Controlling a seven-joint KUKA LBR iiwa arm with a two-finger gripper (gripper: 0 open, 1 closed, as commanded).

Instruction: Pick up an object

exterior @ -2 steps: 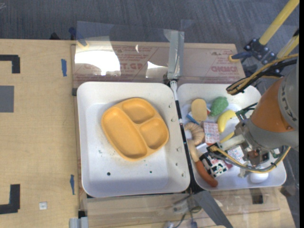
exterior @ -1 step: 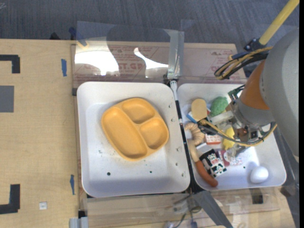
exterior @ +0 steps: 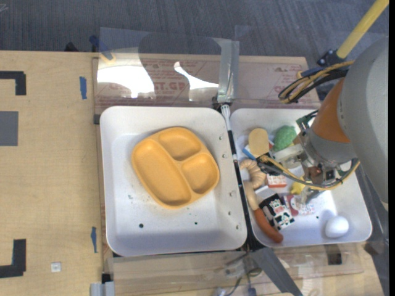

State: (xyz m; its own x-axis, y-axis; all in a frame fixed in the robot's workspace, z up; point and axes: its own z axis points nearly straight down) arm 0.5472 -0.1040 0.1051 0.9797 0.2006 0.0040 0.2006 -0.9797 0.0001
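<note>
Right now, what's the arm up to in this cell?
The KUKA arm reaches in from the right and hangs low over the right bin, which holds a clutter of small items: a green object, a white ball, a red piece and others. Its gripper sits among wiring above the pile; nothing visibly held. The left bin holds a yellow divided tray, untouched.

The brown cardboard [exterior: 185, 85] behind the bins has red print, too faint and blurry to read.
</note>
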